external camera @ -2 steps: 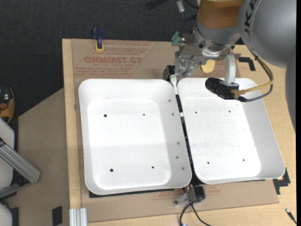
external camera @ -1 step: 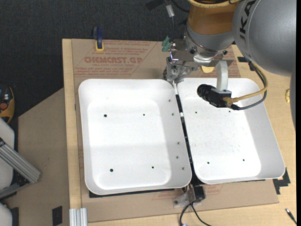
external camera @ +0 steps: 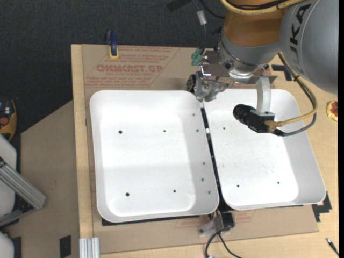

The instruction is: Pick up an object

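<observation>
The grey KUKA arm with its orange band (external camera: 258, 15) reaches in from the right and hangs its two-finger gripper (external camera: 207, 90) at the far end of the seam between the two shallow white plastic bins, left (external camera: 145, 155) and right (external camera: 269, 160). That placement is probably a parked or transit pose, not a grasp. How the tool stands cannot be told, and no loose object to pick up can be made out in either bin.

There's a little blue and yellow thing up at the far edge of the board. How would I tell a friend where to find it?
Start from the brown board under the two white bins. Follow its far edge toward the left corner, above the left bin and just left of the red printed lettering. The clamp sits there, the one blue and yellow thing on that edge.
</observation>
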You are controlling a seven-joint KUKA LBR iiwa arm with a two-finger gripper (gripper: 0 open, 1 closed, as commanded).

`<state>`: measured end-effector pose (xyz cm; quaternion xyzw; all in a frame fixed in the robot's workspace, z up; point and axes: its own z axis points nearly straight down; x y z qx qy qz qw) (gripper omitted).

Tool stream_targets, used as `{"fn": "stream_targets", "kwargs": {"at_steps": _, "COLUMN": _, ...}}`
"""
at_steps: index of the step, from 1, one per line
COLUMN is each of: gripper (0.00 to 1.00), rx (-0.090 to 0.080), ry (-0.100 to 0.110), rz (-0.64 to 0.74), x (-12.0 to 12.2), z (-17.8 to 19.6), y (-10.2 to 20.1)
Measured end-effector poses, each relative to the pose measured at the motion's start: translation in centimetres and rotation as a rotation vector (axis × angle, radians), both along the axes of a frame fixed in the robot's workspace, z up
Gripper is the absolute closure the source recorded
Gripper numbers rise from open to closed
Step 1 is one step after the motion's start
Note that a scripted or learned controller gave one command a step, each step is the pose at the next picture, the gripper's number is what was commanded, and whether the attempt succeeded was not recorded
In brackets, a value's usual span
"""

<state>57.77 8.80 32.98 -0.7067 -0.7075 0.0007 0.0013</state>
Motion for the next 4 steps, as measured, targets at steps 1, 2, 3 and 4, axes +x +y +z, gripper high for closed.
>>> {"fn": "stream_targets", "kwargs": {"at_steps": 1, "gripper": 1.0, "rx": 0.001, "ry": 0.006, "rz": 0.01, "x": -3.2, "z": -5.1, "y": 10.6}}
{"fn": "stream_targets", "kwargs": {"at_steps": 2, "gripper": 1.0, "rx": 0.001, "ry": -0.002, "rz": 0.005, "x": -5.9, "z": -3.1, "y": 13.7}}
{"fn": "stream_targets", "kwargs": {"at_steps": 3, "gripper": 1.0, "rx": 0.001, "ry": -0.005, "rz": 0.001, "x": -8.1, "z": -0.4, "y": 13.7}}
{"fn": "stream_targets", "kwargs": {"at_steps": 4, "gripper": 1.0, "rx": 0.001, "ry": -0.006, "rz": 0.001, "x": -9.9, "z": 2.0, "y": 13.7}}
